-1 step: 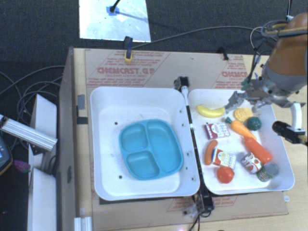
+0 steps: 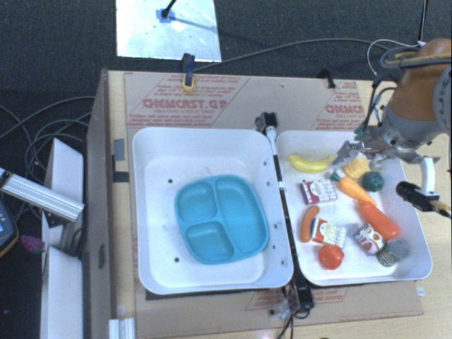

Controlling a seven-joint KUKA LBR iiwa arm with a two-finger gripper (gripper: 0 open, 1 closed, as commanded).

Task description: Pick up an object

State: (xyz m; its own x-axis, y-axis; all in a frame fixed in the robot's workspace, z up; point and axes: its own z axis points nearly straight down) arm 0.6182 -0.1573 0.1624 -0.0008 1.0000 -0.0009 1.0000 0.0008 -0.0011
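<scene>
Nearest in the right white bin (image 2: 422, 265) lie a red plastic tomato (image 2: 330, 256) and a small printed can (image 2: 369, 239). Farther back sit a yellow plastic banana (image 2: 309, 162) and a yellow corn cob (image 2: 357, 167), just under the gripper (image 2: 361, 150). Whether its jaws are parted cannot be told. A good grasp would likely centre squarely over the corn before descending.

In the right bin (image 2: 424, 263) below me lie about 10 toy foods. A yellow banana (image 2: 309, 162) lies flat near the back left, a corn cob (image 2: 357, 167) just beside it. An orange carrot (image 2: 355, 189) slants toward a green ball (image 2: 373, 181). A hot dog (image 2: 308, 222) and a red tomato (image 2: 330, 256) sit nearer the front left.
</scene>
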